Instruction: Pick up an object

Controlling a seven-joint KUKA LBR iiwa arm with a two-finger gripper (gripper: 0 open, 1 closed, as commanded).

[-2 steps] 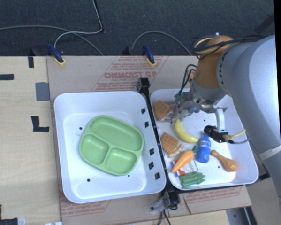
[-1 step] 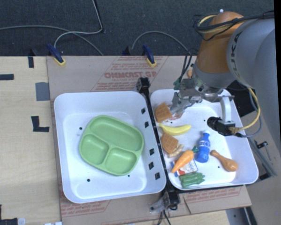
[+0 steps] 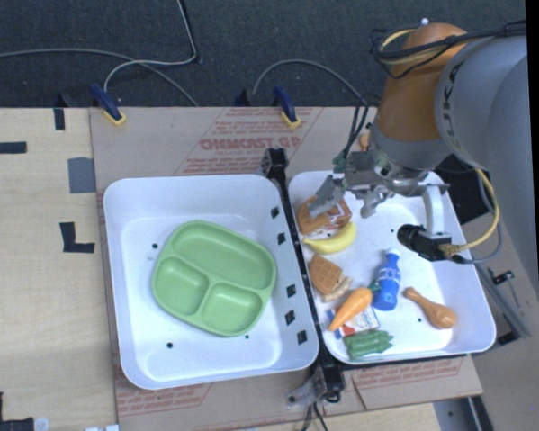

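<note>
The right bin (image 3: pixel 456 335) holds several toy foods: a yellow banana (image 3: pixel 336 240), an orange-brown bread piece (image 3: pixel 316 218), a waffle-like cracker (image 3: pixel 328 275), an orange carrot (image 3: pixel 351 307), a blue bottle (image 3: pixel 387 281), a brown drumstick (image 3: pixel 429 307) and a green pea pod (image 3: pixel 367 344). My gripper (image 3: pixel 348 200) hangs over the bin's far left part, just above the bread piece and banana. Its fingers (image 3: pixel 326 195) are spread apart, with nothing between them.
The left bin (image 3: pixel 128 262) holds a green divided plate (image 3: pixel 214 278). A black clamp strip (image 3: pixel 288 254) runs between the bins. Cables and blue-yellow clips (image 3: pixel 108 103) lie along the far cardboard edge. A black fitting (image 3: pixel 424 242) hangs from the arm over the right bin.
</note>
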